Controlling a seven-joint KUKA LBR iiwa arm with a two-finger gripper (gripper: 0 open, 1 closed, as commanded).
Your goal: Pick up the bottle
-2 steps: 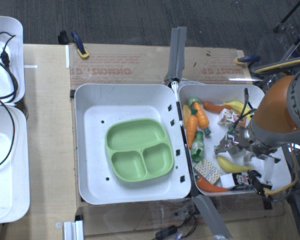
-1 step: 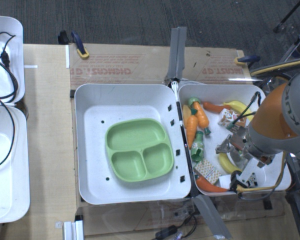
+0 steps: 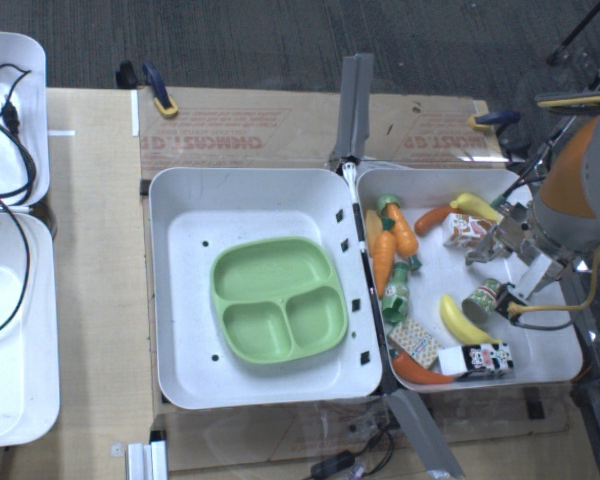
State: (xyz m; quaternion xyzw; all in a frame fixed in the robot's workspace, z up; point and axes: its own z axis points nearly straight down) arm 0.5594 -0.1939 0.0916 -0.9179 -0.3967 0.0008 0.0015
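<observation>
Nearest the camera, at the near edge of the right bin (image 3: 570, 363), lay a small black-and-white carton (image 3: 488, 359) and a carrot (image 3: 418, 371), with a patterned packet (image 3: 414, 339) just beyond them. The bottle (image 3: 396, 290), small and green, lay on its side against the left wall of that bin, untouched. It was touching the two carrots (image 3: 382, 253) on its far side, and the packet was close on its near side. A banana (image 3: 459, 320) and a green can (image 3: 486, 296) lay further right. A second banana (image 3: 476, 206), a red sausage-like piece (image 3: 432, 218) and a small box (image 3: 466, 231) were towards the far wall.

The gripper (image 3: 500, 268) hung over the right part of the bin, near the can and well apart from the bottle. Its jaws looked spread, with nothing between them. The left bin (image 3: 170, 298) held a green divided plate (image 3: 278, 299).

Progress: the pick had not begun. Left to do: move left to the bottle, close on it and lift. The crowding carrots and the wall would likely make the grasp tight.
</observation>
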